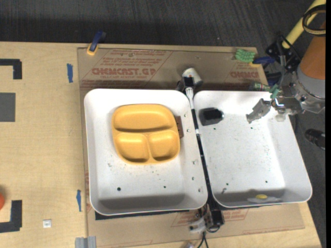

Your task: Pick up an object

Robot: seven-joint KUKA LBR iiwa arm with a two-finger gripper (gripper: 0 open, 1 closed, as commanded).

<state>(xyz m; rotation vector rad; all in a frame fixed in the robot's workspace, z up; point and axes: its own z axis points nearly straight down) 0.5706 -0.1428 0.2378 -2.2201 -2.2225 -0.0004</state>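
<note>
A yellow three-compartment plate (pixel 146 132) lies in the left bin (pixel 103 185), toward its far half. A small black object (pixel 210 115) rests in the right bin (pixel 269 164), close to its far left corner. A tiny yellow piece (pixel 261 196) sits by that bin's near wall. My gripper (pixel 257 111) hangs over the far right part of the right bin. It is roughly a hand's width to the right of the black object and not touching it. Nothing is visibly held in it.
The grey arm with its orange band (pixel 314 61) comes in from the upper right, trailing cables. A dark divider (pixel 199 149) runs between the bins. Clamps and a white fitting (pixel 190 76) sit on the brown board behind the bins.
</note>
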